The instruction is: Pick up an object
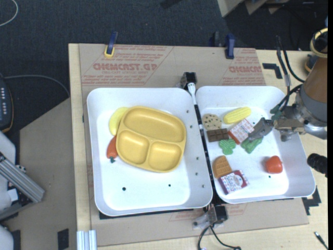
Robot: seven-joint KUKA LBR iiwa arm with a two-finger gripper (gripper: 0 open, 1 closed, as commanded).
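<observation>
My gripper hangs over the right bin, reaching in from the right edge. It sits just above a green piece and beside a red-and-white packet. Around it lie a yellow corn cob, a round cookie, a brown chocolate bar, a second green piece, a slice of toast, a red sachet and a red tomato. I see nothing held.
The left bin holds a yellow divided tray, with a yellow item and a red pepper tucked at its left side. Clamps and cables sit along the bench edges.
</observation>
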